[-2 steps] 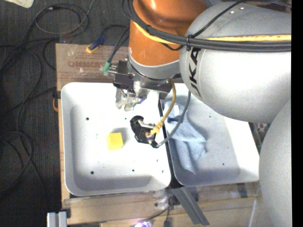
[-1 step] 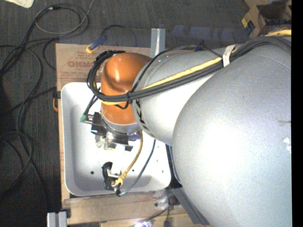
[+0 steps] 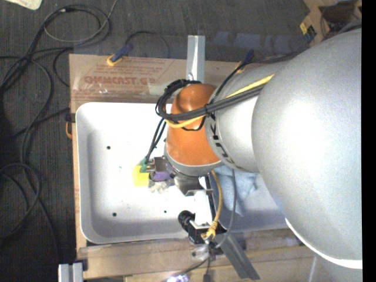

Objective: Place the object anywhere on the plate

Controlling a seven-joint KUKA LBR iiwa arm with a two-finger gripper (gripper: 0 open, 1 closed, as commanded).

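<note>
Currently: tool [image 3: 157, 180] low inside the left white bin [image 3: 100, 157]; jaw state cannot be told (wrist hides it). Yellow object [image 3: 140, 177] just beside the tool's left, contact unclear.

Smooth glossy white plastic bin [image 3: 106, 216]; matt grey arm [image 3: 311, 140] with shiny orange band [image 3: 191, 128].

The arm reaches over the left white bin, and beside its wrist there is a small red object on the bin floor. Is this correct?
Not quite: the small object is yellow, not red, as the camera view shows. The rest holds: the arm reaches over the left white bin, and the object lies on the bin floor beside its wrist.
</note>
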